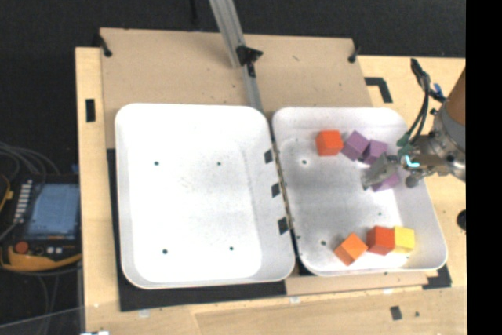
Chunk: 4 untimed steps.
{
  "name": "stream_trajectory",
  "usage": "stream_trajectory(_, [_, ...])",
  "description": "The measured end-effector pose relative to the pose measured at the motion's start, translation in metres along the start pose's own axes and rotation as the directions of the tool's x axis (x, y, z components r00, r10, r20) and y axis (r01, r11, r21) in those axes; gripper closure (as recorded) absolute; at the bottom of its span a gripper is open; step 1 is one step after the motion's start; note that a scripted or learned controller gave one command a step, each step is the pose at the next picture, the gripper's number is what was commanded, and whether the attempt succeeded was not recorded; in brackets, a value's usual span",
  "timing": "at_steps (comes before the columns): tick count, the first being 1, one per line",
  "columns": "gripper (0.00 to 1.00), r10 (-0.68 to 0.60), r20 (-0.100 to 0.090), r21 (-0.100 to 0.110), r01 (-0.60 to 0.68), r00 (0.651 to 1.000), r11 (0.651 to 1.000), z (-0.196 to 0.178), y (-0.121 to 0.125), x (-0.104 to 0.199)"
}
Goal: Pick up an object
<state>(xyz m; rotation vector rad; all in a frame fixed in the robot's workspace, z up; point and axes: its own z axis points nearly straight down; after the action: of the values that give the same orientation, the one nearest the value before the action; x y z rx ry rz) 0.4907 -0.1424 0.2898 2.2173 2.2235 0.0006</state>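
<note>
Gripper (386,171) right of middle, low over purple block (385,183). Open or closed: cannot tell. Blocks crowded; might bump neighbor, grab nothing.

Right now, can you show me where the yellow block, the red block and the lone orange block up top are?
yellow block (405,238), camera view, middle of its top face
red block (381,238), camera view, its top face
lone orange block (329,142), camera view, centre of its top

No words, numbers or signs can be read here. The small box with a blue screen (49,209) at the left is too blurry to show any letters.
</note>
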Motion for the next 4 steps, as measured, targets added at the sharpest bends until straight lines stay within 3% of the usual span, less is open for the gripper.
stream_trajectory(1, [0.00, 0.003, 0.000, -0.002, -0.003, 1.000, 1.000, -0.001, 0.000, 0.000])
stream_trajectory(4, [0.00, 0.003, -0.001, 0.006, -0.003, 1.000, 1.000, 0.135, -0.004, 0.000])
